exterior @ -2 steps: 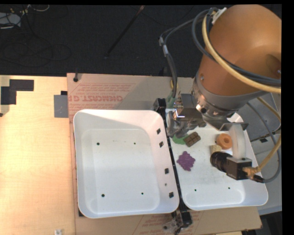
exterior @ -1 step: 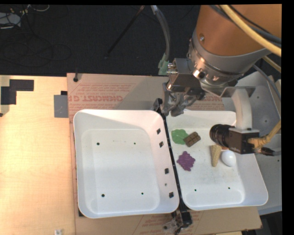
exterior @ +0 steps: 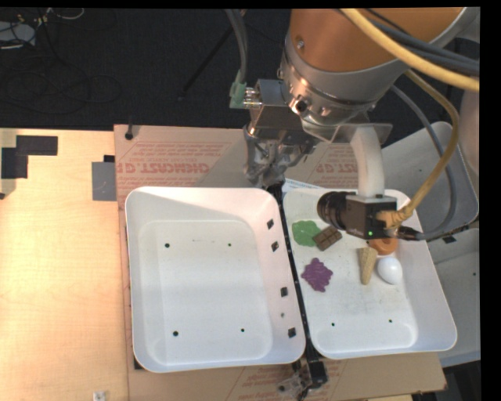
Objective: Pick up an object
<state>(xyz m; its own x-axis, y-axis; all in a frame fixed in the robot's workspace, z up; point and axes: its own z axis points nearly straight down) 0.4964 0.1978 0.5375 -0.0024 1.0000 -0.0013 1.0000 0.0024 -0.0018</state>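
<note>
Setting: robotics lab test cell. Plywood desk (exterior: 55, 266) carries two shallow white bins (exterior: 205, 282) laid on a printed cardboard sheet (exterior: 184, 160), with the industrial arm (exterior: 352, 55) overhead. Loose cables (exterior: 47, 23) trail over the dark floor behind.

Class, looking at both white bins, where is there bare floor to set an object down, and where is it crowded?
The left white bin offers bare floor throughout. In the right white bin, the near strip below the purple grape cluster and white egg is free. Its far half is crowded: green leaf-shaped piece, brown block.
</note>
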